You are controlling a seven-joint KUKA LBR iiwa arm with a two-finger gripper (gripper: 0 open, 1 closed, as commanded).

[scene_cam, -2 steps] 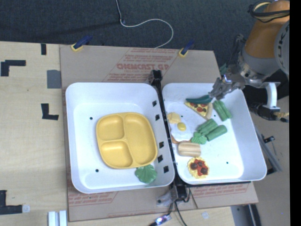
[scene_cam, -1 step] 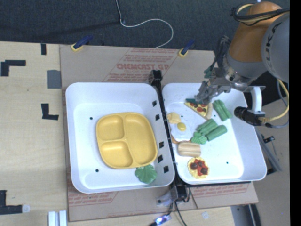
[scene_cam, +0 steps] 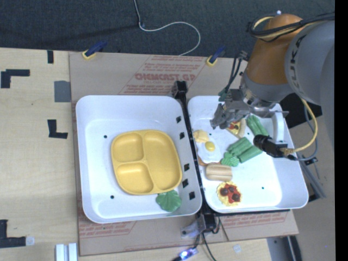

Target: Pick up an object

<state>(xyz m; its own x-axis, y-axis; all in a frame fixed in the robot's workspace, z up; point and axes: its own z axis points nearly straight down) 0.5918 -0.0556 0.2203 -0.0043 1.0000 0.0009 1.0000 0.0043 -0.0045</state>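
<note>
My gripper [scene_cam: 219,120] hangs low over the back part of the right bin [scene_cam: 272,192], dark against the white floor. Just right of it lies a small red and yellow item [scene_cam: 235,127], partly covered by the wrist. Below the gripper lie a pale yellow piece [scene_cam: 200,136] and a fried egg [scene_cam: 210,146]. Further forward are a bunch of green beans [scene_cam: 242,150], a hot dog bun [scene_cam: 218,172] and a pizza piece [scene_cam: 229,193]. A green pod [scene_cam: 256,125] lies to the right under the arm. I see nothing between the fingers.
The left bin [scene_cam: 92,124] holds a yellow divided plate [scene_cam: 145,161] and a green lettuce leaf [scene_cam: 169,200] at its front. A black clamp [scene_cam: 180,88] sits at the back where the bins meet. A black cable fitting [scene_cam: 270,144] juts over the right bin.
</note>
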